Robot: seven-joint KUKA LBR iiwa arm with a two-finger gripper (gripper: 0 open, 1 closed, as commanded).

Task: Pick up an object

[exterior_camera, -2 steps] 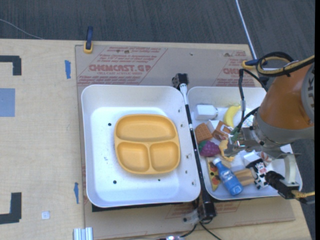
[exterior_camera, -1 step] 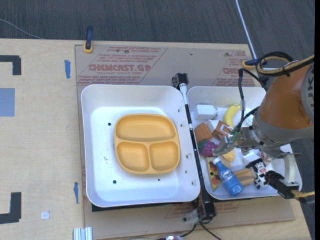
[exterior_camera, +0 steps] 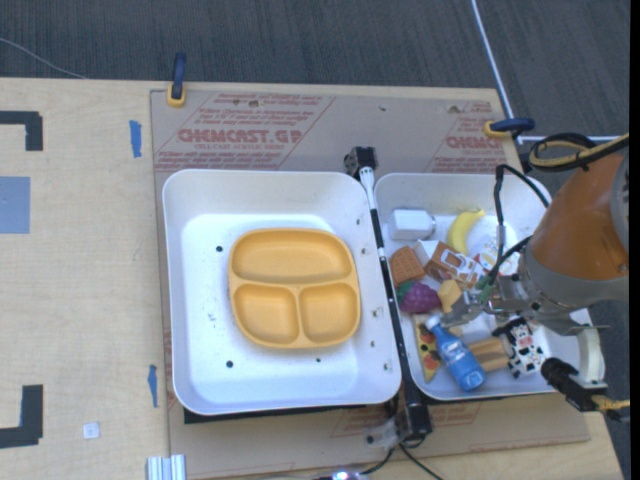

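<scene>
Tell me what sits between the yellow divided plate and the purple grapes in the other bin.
In the camera view, between the yellow divided plate and the purple grapes lie bare white bin floor and the two bins' adjoining rims; no loose object.

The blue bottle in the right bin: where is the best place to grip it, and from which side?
Grip the blue bottle across its body, coming from above, fingers closing across its width. It lies flat and slanted, cap toward the purple grapes, so the narrow width probably suits the gripper. Items crowd it closely.
</scene>
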